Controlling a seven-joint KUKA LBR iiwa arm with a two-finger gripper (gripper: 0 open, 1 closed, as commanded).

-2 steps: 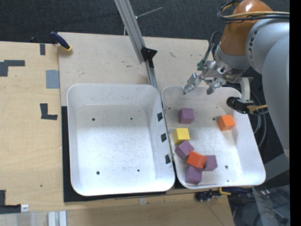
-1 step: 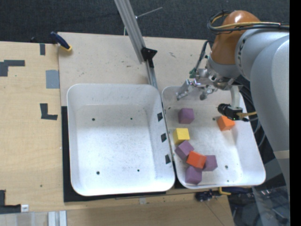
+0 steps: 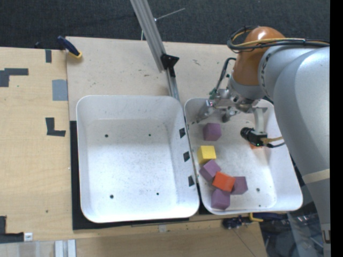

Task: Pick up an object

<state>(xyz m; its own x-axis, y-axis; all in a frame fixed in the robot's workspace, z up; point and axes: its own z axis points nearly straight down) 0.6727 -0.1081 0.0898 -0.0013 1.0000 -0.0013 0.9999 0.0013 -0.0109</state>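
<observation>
Down at six o'clock in my right bin sits the cluster I'm watching: a purple block against the front wall, an orange block leaning on top of its neighbours, another purple block at its three o'clock, and one more purple piece at its ten o'clock. Just past that, a yellow cube, and at twelve o'clock from it a lone purple cube standing apart from the rest.

My gripper hangs at the bin's far left corner, just at twelve o'clock of that lone purple cube. I cannot tell how the jaws stand; the hardware is too tangled from this angle, and I see nothing held between them.

Left bin lies at nine o'clock on the bench, not my concern.

My call: these look like foam or light plastic blocks, light, fairly stiff, matte enough not to slip. That lone purple cube is my pick, closing on two opposite flat faces, since nothing crowds it.
</observation>
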